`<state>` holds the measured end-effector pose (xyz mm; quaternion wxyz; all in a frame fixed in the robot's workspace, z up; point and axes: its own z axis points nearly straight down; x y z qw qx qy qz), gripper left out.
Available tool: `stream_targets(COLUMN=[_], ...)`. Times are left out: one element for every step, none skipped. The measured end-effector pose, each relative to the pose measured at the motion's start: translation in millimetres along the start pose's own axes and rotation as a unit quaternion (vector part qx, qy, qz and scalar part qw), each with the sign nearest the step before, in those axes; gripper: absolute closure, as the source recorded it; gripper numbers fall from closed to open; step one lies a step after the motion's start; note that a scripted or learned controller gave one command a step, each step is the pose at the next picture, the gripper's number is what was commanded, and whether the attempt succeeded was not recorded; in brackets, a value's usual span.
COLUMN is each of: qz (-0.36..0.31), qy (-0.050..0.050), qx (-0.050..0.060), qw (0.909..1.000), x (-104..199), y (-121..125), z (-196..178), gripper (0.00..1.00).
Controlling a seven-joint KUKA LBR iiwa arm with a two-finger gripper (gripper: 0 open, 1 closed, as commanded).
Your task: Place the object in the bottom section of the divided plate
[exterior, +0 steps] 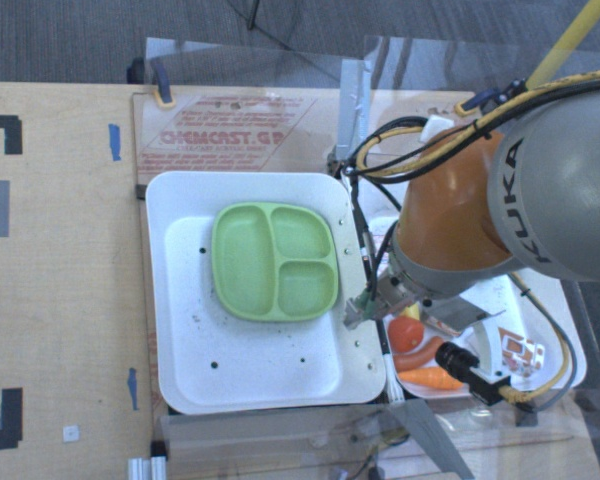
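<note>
Clutter in the right bin (550, 298) is the first thing you are having to worry about. The arm (500, 188) is hanging low over that bin, and its orange band is covering most of what is lying there. The gripper (385, 308) is sitting near the bin's left wall, just above a red tomato-like piece (406, 334). An orange carrot-like piece (430, 377) is lying just near of it, and a small printed item (521, 351) is resting more to the right. I cannot tell whether the gripper is open or closed, because the wrist is hiding it, and I am seeing nothing held in it.

The green divided plate (275, 261) is waiting in the left bin (180, 268), well apart from these pieces. All three of its sections are looking bare.

Here is what may be going wrong for you. The red and orange pieces are lying so close together that the gripper may be catching both, or pushing one away. The round red piece is probably rolling easily under a poor grip. The wall between the bins is standing right beside the gripper, so a low carry could be knocking the object loose. The plate sections are also small, so a release slightly off could be dropping the object into a neighbouring section.
</note>
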<state>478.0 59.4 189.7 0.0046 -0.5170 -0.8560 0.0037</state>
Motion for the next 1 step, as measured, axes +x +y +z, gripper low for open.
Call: stream_targets(qz=[0.0], qy=[0.0], qx=[0.0], qw=[1.0], x=[0.0], y=[0.0], z=[0.0], gripper=[0.0])
